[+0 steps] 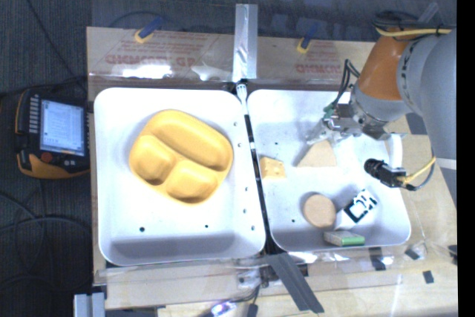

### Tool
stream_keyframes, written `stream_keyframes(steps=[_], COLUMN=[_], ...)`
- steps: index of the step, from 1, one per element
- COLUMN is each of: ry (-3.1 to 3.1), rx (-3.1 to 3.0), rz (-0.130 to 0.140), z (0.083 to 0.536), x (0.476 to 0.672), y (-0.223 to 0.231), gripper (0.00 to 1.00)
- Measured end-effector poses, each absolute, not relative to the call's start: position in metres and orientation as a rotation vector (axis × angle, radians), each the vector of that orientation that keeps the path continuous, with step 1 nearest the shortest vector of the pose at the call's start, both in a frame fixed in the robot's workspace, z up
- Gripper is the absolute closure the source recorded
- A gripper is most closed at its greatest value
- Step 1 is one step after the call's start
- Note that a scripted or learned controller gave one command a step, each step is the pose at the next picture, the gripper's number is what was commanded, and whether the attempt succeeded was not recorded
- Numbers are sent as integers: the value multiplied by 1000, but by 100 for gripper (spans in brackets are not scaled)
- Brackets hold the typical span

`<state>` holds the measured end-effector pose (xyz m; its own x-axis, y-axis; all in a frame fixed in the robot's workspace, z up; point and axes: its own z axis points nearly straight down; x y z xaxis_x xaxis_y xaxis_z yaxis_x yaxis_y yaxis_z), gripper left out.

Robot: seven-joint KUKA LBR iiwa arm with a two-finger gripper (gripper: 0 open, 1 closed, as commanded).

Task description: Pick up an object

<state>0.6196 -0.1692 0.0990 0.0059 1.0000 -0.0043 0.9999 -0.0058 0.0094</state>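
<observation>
Grey carpet surrounds our tabletop (104, 48). We see our hand (326, 128) above the right bin (286, 104), fingers spread, just beyond a tan wedge (318, 155). Left bin (111, 234) holds a yellow lump (180, 154).

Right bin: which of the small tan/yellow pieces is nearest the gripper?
The tan triangular wedge, lying just below the gripper in the right white bin. The yellow holed cheese-like block sits by the divider; the round tan disc lies nearer the front wall.
</observation>
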Motion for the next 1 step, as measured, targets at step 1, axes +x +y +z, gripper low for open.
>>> stream_keyframes(steps=[1], ry=[2258], rx=[2185], rz=[-3], z=[217], x=[603], y=[-133], gripper=[100])
